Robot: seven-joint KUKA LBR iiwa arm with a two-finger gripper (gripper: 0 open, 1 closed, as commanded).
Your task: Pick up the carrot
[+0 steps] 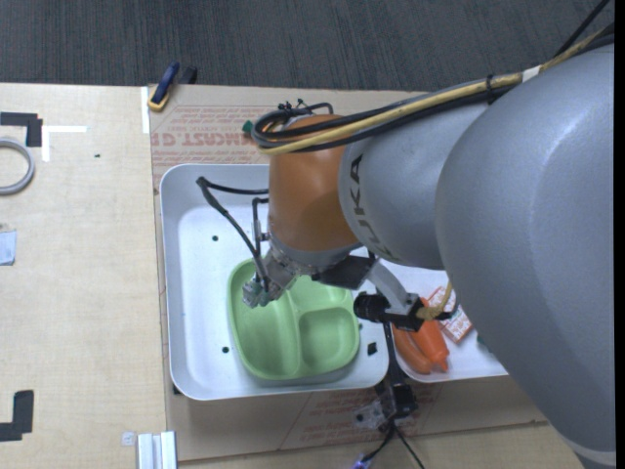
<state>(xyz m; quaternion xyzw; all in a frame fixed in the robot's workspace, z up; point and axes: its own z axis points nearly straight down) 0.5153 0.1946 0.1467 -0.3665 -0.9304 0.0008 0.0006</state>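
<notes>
The carrot (428, 350) is an orange piece lying near the front left corner of the right bin (485, 363), partly covered by the arm. My gripper (260, 289) hangs over the left bin (190, 262), at the left rim of a green divided tray (293, 338). It is well to the left of the carrot and apart from it. The orange wrist band and the grey arm hide most of the gripper. Nothing can be seen held in it.
A red and white packet (457, 326) lies just behind the carrot in the right bin. The green tray fills the front of the left bin. On the bench lie a blue pen (164, 84) at the back and a tape roll (12, 166) far left.
</notes>
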